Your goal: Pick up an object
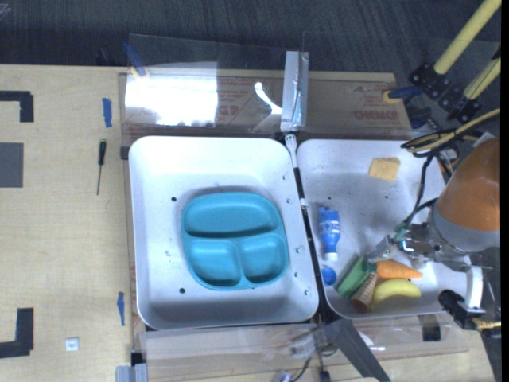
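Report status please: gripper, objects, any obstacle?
Gripper low in right bin, over toy pile. Carrot and banana just beside it, nothing seen held. Bottle lies apart, leftward.

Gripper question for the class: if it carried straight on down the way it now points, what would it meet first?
Most likely the orange carrot lying directly below the gripper in the right bin, with the yellow banana just beyond it. Depth is hard to judge from this slanted view, so it may be already touching.
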Robot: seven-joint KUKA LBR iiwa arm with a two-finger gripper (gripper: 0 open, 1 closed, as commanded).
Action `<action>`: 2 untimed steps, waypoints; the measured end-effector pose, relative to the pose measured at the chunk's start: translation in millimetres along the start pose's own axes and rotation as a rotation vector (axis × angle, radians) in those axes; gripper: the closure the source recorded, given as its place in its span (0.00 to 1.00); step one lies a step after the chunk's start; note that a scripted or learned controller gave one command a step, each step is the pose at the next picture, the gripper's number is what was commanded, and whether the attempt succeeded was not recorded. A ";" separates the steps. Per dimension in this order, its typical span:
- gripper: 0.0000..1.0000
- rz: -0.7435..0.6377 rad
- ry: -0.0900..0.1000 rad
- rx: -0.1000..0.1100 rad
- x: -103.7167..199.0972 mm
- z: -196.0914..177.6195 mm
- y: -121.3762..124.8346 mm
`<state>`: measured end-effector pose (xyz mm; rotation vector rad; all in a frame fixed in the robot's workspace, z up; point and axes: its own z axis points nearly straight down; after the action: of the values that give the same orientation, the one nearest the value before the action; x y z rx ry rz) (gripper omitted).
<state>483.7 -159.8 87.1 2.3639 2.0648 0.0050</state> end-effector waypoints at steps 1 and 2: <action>0.00 -0.227 0.001 -0.003 73.6 0.7 119.4; 0.00 -0.237 0.000 -0.002 65.8 0.8 121.6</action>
<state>613.1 -111.0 86.9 2.1022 2.3275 0.0063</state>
